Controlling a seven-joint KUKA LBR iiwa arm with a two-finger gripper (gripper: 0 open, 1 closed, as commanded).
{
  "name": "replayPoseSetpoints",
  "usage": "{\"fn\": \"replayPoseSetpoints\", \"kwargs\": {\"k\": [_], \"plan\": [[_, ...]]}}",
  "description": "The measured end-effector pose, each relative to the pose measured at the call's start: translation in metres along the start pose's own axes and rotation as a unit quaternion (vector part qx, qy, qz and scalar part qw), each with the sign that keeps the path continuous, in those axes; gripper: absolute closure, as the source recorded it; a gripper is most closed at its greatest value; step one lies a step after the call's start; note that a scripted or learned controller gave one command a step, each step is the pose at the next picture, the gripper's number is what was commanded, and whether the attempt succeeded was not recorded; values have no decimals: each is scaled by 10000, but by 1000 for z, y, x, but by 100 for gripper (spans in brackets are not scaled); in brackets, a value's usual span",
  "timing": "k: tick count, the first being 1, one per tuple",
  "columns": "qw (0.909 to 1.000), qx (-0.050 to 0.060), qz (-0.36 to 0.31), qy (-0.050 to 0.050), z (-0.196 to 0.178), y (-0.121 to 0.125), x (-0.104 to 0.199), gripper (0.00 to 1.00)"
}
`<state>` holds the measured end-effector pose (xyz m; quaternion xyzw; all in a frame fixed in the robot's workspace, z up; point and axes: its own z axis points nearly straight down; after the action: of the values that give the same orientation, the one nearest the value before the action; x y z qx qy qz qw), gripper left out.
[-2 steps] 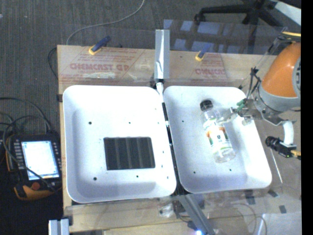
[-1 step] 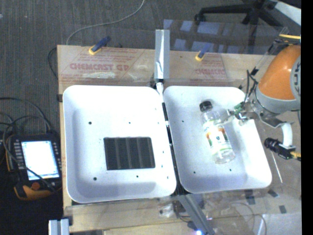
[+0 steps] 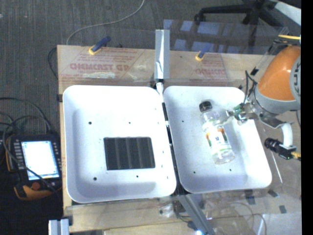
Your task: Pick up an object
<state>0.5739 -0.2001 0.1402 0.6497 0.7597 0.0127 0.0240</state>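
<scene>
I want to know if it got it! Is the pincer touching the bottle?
Cannot tell. In the camera view the pincer sits right beside the clear plastic bottle with a black cap; no plain gap or contact.

Two bins (image 3: 78,131), one bottle (image 3: 216,133), one grate (image 3: 129,153)

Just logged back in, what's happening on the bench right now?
The arm is over the right edge of the right bin, apparently going for a pick. A clear bottle with a dark cap lies on its side in that bin, not lifted. The gripper sits just right of the bottle's upper end. In the left bin a dark ribbed block lies flat, untouched.
</scene>
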Motion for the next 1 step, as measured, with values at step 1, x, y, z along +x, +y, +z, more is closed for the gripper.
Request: {"fn": "replayPoseSetpoints", "kwargs": {"k": [1], "plan": [[9998, -9, -195, 1, 0, 0, 1, 0]]}}
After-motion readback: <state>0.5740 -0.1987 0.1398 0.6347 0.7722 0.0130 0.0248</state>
